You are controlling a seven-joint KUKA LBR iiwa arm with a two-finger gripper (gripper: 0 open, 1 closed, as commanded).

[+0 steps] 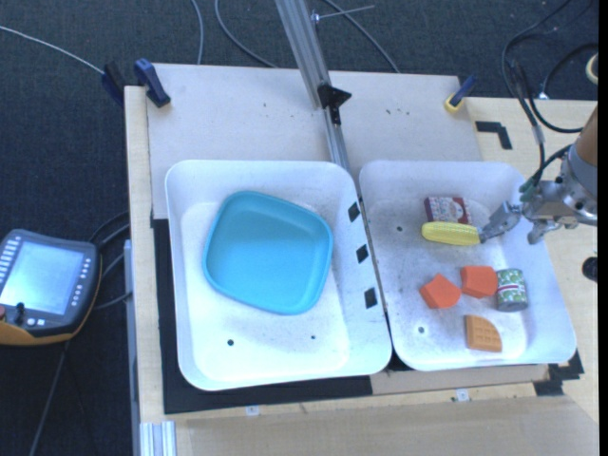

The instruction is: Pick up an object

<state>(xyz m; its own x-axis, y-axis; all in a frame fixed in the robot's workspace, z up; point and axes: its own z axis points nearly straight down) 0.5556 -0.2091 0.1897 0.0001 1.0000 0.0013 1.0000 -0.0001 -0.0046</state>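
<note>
Yellow corn cob is lying just left of the pincer, which is hovering released; one fingertip risks nudging it toward the red packet.

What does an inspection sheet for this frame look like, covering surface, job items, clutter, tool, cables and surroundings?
Surface: two white bins, left bin and right bin, side by side on a bench.
Job's things: right bin holds a yellow corn cob, a red packet, two orange blocks, a small can and a toast-like piece.
Clutter: a blue plate in the left bin.
Grippers: tool open above the right bin's right side, near the corn, holding nothing.
Cables: black cables on the floor.
Surroundings: a handheld pendant at left; dark carpet.
</note>
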